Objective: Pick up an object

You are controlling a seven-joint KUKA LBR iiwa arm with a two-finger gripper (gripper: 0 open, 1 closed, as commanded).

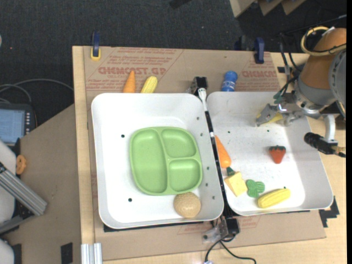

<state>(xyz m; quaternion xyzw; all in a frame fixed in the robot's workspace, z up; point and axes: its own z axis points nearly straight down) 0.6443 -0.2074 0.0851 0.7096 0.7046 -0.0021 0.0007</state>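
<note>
From the camera view, two white bins were seen side by side on a cardboard-covered bench. The left bin (110,147) held a green divided plate (165,159) near its middle and a tan round bun (187,204) at its near edge. The right bin (242,114) held the candidates for picking: a strawberry (278,154) well apart from the rest, and a cluster near the front of a carrot (222,152) lying against the dividing wall, a yellow cheese wedge (236,183), a green broccoli piece (254,187) and a corn cob (273,197).

The gripper (268,116) was positioned over the bare upper part of the right bin, reached in from the right, and nothing was seen between its fingers. It appeared to be slightly spread, though this was judged only roughly. The strawberry was judged the nearest target, standing alone with room around it.

Behind the bins, another carrot (128,82), a second corn cob (149,84) and a blue bottle (229,81) were left out of reach on the bench. The fingertips were small and blurred, and the arm was cut off at the right.
</note>
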